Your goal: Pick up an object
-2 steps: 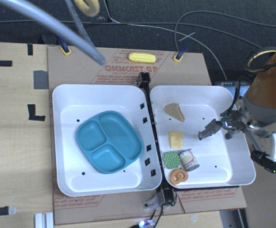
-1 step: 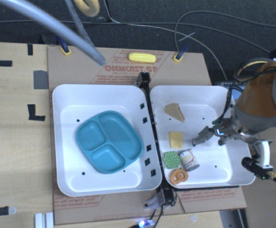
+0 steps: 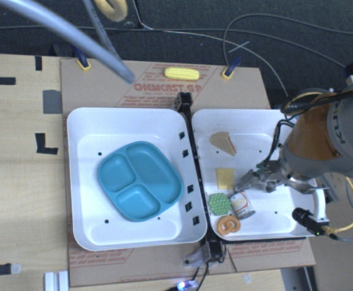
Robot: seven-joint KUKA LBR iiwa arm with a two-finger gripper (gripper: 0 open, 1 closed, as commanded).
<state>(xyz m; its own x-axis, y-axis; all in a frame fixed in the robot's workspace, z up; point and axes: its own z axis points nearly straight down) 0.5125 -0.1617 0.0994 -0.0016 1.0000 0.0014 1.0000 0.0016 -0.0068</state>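
While the gripper [image 3: 242, 185] hangs low over the right bin [image 3: 267, 223], I cannot tell how its claw is set, nor whether it has anything. Nearest the bin's front wall: a small pretzel-like ring [image 3: 228, 225]. Behind it, a small can [image 3: 242, 205], just below the gripper; likely rigid, light, slick-sided, best pinched across its body. Beside the can, a green disc [image 3: 219, 204]. Farther back, a yellow square [image 3: 225, 178] and a tan wedge [image 3: 224, 142].

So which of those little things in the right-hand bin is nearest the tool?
The small can: it lies right at the tool, while the yellow square, green round piece and pretzel sit farther left.
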